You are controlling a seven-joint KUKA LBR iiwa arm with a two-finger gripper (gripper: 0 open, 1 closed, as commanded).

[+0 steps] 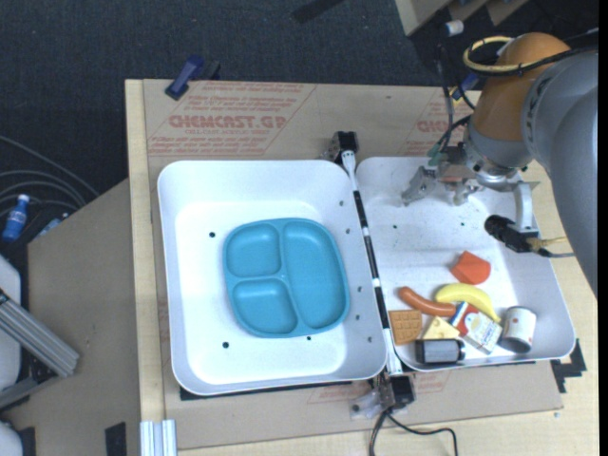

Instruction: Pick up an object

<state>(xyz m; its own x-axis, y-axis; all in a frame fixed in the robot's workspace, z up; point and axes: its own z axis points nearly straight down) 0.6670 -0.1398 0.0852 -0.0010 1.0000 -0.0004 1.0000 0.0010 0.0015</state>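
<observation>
The grey two-finger gripper [439, 184] is hovering with fingers spread and holding nothing, over the right white bin's [541, 283] far end. The orange wedge-shaped block [471, 268] is lying nearer, beside the yellow banana [465, 297].

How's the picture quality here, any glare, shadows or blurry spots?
Camera view: even, soft light; the white bins look bright, with slight washout on their rims. Faint shadow under the blue tray. The arm at the right is soft and close to the lens. The small items heaped near the banana are too small to read clearly.
</observation>
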